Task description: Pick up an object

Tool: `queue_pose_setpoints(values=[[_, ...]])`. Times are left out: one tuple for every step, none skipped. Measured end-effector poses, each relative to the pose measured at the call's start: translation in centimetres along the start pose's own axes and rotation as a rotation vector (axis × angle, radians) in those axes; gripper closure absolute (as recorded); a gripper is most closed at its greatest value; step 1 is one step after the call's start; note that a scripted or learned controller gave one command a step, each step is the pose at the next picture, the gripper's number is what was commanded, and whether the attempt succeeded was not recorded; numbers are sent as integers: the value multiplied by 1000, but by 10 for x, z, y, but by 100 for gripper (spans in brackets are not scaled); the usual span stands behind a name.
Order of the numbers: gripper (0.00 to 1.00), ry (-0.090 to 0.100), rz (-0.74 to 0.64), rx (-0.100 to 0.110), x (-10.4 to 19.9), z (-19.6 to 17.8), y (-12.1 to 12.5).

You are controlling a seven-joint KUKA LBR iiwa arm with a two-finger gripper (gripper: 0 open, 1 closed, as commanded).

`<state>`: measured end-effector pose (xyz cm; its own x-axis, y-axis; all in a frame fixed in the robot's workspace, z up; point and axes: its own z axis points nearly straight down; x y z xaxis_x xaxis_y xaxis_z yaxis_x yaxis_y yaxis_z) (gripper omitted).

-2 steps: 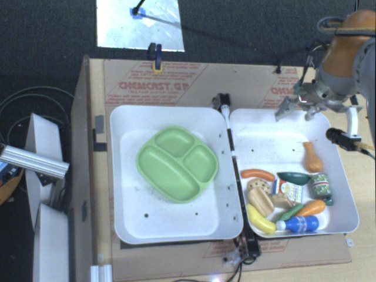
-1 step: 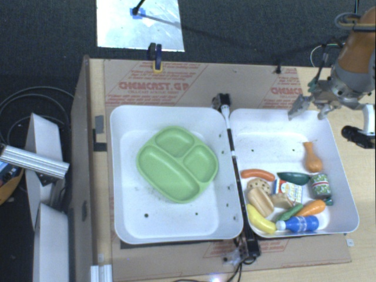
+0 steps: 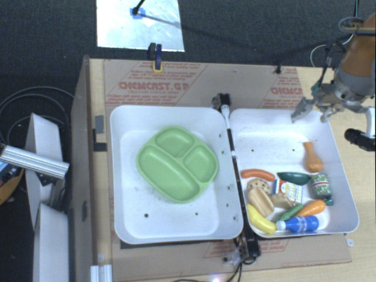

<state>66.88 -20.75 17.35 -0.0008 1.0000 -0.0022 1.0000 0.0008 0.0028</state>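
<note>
A cardboard-covered bench (image 3: 176,78) on dark carpet bears two shallow white plastic bins side by side. The left bin (image 3: 126,151) holds a pale green divided plate (image 3: 177,164) lying flat at the frame's centre. The right bin (image 3: 276,137) has its toy food heaped at the lower right, probably where it slid or was dropped: a red sausage (image 3: 257,173), a yellow banana (image 3: 260,221), an orange carrot (image 3: 311,207), a blue-capped bottle (image 3: 298,223), a small green can (image 3: 320,184) and, apart above, a tan drumstick (image 3: 311,155). The metal two-finger gripper (image 3: 313,108) hangs at the upper right over the bin's far rim, fingers (image 3: 299,110) spread and empty, well apart from the pile.
</note>
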Motion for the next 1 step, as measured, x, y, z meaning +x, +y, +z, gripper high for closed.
queue_pose_setpoints(values=[[0, 5, 4, 13, 1, 73, -101]])
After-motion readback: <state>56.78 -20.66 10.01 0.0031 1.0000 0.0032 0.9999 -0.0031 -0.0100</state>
